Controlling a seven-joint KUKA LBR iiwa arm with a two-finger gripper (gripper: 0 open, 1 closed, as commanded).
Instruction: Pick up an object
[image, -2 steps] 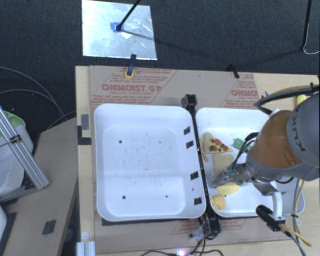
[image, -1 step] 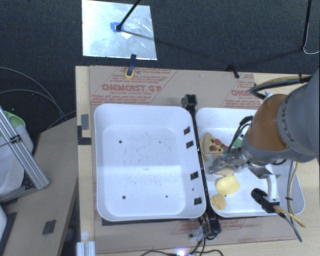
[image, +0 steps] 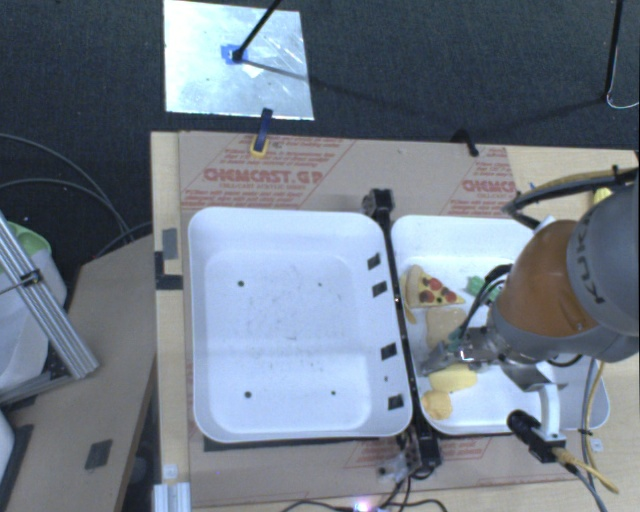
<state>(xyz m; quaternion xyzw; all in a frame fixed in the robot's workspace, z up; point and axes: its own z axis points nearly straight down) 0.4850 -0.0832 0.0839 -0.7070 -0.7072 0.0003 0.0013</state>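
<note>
The arm reaches in from the right over the right bin (image: 452, 232). Its orange band and grey wrist cover much of that bin. My gripper (image: 452, 357) is low near the bin's front left, right over a pale yellow object (image: 452, 380). Whether that object is between the fingers cannot be seen. A second small yellow piece (image: 436, 404) lies at the bin's front left corner. A toy pizza slice (image: 432, 290) lies further back, with a beige piece (image: 443, 325) just below it and a small green item (image: 474, 286) beside it.
The left bin (image: 290, 325) sits beside the right one, parted by a black divider with clips (image: 392, 300). Both rest on a cardboard sheet (image: 330, 165). A metal plate (image: 238, 58) lies at the back, and cables hang at the front right (image: 560, 450).
</note>
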